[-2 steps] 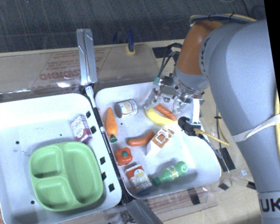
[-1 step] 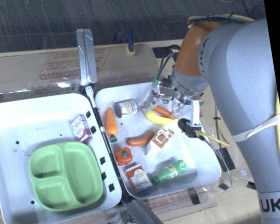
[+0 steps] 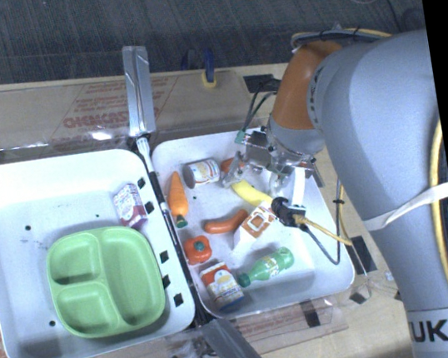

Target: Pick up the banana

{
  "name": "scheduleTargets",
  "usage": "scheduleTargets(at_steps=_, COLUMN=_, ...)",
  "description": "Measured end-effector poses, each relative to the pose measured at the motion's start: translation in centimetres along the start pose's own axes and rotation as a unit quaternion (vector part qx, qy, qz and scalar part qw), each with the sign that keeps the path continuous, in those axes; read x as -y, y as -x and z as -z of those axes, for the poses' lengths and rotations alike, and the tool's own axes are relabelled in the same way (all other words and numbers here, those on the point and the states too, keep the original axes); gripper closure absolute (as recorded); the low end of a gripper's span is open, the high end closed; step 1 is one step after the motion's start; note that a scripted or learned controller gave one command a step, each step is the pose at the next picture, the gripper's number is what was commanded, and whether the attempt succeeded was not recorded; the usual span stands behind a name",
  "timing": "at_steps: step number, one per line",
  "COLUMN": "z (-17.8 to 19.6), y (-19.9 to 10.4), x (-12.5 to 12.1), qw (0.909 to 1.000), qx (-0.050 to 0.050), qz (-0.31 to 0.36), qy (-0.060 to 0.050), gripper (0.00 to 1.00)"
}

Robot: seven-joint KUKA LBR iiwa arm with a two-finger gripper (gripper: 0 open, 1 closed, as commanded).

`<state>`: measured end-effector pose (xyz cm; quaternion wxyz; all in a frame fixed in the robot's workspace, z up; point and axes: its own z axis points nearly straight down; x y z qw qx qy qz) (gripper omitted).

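Your right bin [image 3: 328, 275] holds the banana [image 3: 251, 192] at 1 o'clock; gripper [image 3: 257, 163] directly above it, grip state unreadable.

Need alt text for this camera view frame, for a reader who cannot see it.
The gripper hangs low over the right bin, right beside the banana, among a carrot, sausage, can and green bottle. The left bin holds a green divided plate.

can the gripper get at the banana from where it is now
Probably yes. The gripper hangs right over the upper end of the banana in the right bin, and nothing lies on top of it, though the small carton crowds its lower end.
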<state>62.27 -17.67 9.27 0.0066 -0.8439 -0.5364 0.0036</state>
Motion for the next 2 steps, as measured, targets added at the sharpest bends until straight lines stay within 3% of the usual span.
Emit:
scheduleTargets(at_steps=1, z=0.9, y=-0.1, x=0.1, qw=1.0, qx=0.0, qz=0.002, qy=-0.002, gripper=1.0)
scheduleTargets(at_steps=2, z=11.5, y=-1.7, x=-2.1, qw=0.9966, qx=0.0, qz=-0.082, qy=0.006, gripper=1.0)
